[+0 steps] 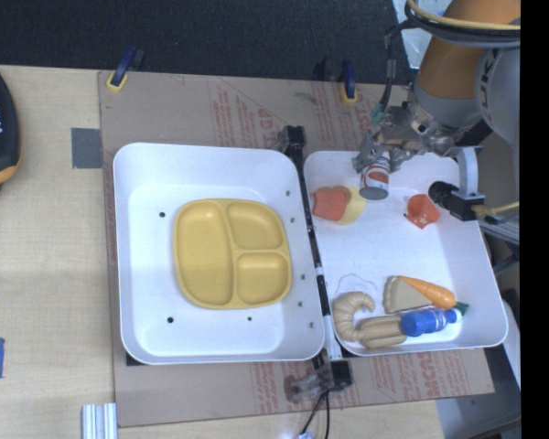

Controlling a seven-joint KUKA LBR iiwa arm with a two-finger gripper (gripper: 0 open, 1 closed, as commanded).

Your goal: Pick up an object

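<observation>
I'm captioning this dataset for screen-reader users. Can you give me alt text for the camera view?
A grey robot arm reaches from the right, its gripper low over the far end of the right white bin, which holds toy food: a carrot, a croissant, a blue bottle. The left bin holds a yellow divided plate.

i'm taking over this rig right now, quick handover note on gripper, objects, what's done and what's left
Gripper: low over the far end of the right bin, at a small red-and-white can; whether it has a hold cannot be judged from this view.
Right bin also holds: a red and yellow piece, a small red object, and near the front edge a croissant, a carrot and a blue bottle.
Left bin: yellow divided plate.
Done: nothing visibly lifted.
Left: secure one object and lift it.
</observation>
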